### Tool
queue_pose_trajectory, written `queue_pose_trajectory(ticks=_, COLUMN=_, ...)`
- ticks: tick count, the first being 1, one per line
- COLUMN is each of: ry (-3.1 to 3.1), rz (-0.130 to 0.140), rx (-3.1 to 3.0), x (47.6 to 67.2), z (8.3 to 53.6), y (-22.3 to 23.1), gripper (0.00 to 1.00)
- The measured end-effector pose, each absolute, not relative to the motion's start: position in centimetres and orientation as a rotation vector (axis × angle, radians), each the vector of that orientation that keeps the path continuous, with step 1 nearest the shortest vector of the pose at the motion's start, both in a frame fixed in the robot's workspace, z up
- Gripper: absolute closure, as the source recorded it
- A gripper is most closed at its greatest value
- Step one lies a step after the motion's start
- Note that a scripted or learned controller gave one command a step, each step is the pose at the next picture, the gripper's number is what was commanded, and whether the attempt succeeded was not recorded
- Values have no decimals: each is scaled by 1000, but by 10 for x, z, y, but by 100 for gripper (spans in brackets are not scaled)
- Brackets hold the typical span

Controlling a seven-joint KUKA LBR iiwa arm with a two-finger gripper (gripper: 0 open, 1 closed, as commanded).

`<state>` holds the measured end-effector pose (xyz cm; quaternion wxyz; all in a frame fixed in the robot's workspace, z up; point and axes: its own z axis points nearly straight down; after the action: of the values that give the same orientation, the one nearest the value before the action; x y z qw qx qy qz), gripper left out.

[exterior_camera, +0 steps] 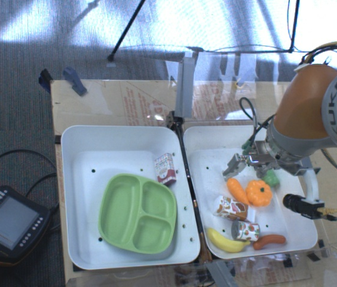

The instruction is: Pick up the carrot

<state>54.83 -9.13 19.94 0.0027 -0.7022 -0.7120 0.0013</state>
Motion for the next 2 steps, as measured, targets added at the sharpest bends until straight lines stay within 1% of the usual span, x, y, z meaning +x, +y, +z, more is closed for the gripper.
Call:
queue_pose_trajectory(ticks=1, ry=-2275, rz=3, rx=-2160, x=561, z=86, y=-98, gripper=0)
queue_pose_trajectory(ticks=2, ry=-2267, rz=4, rx=-2164, x=560, z=95, y=-98, gripper=100)
